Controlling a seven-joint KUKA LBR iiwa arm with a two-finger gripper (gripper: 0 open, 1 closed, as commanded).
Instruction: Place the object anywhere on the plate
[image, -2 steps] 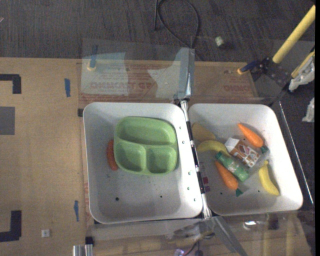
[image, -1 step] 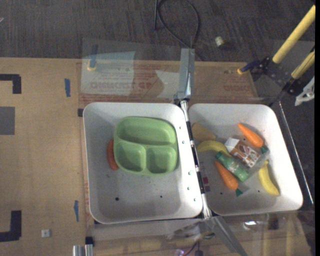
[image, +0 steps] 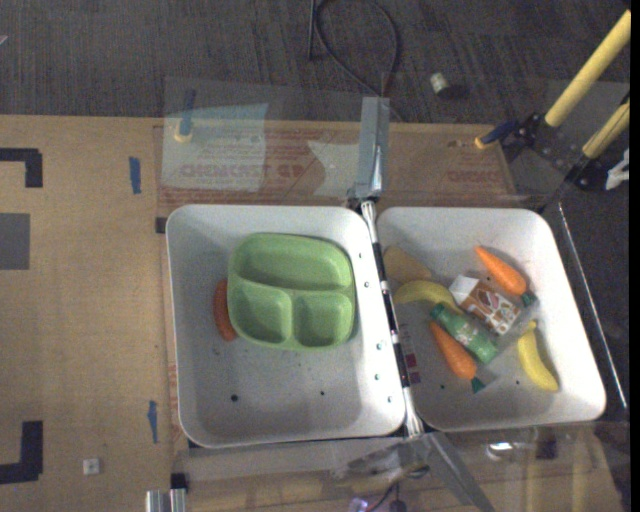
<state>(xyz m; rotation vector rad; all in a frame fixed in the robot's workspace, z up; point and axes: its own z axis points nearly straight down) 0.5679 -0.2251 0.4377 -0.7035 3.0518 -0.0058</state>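
Cannot tell how far open the gripper is, or whether it has hold of anything.

Outward to the plate: green, three compartments, sitting flat in the left bin toward its far wall. No object lying in any compartment, so by that reckoning the placing is not yet done.

Hard against the plate's rim on the side away from the other bin: an orange piece, carrot-like, perhaps tucked a little under the rim. The closest candidate for the task's object, though cannot tell for certain which object is meant.

Beyond the plate, across the divider, in the right bin:
- nearest the plate, a yellow banana
- further out, a green bottle lying against an orange carrot
- a small carton with a second carrot just beyond it
- farthest from the plate, another banana

All resting on the worktop's two bins.

Step in hand, as judged: reach and grasp, before any carrying. Next move calls for choosing one piece, closing squarely on it, lifting clear of the bin wall, then lowering over the plate. For the orange piece, little room on the plate side; risk of nudging the plate.
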